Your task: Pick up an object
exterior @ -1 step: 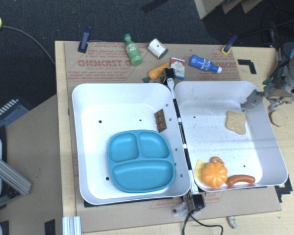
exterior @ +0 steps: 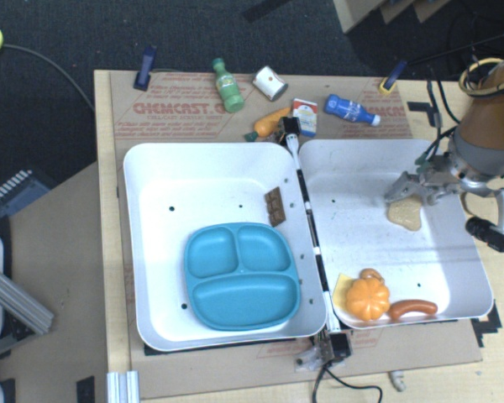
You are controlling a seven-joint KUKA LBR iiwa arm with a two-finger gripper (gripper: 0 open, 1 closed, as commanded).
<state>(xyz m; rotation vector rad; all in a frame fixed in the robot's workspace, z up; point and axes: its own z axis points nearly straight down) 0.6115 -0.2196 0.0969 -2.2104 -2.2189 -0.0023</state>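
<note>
In the right bin a flat tan piece of bread lies near the middle. My gripper hangs just above its far edge, on the grey arm with the orange band that comes in from the right. Nothing can be seen held in the gripper. At the bin's front edge sit an orange pumpkin, a red-brown sausage, a small brown pastry and a yellow slice under the pumpkin.
The left bin holds a blue divided plate and a brown chocolate bar by the divider. Behind the bins lie a green bottle, a white can, a carton, a carrot and a blue bottle.
</note>
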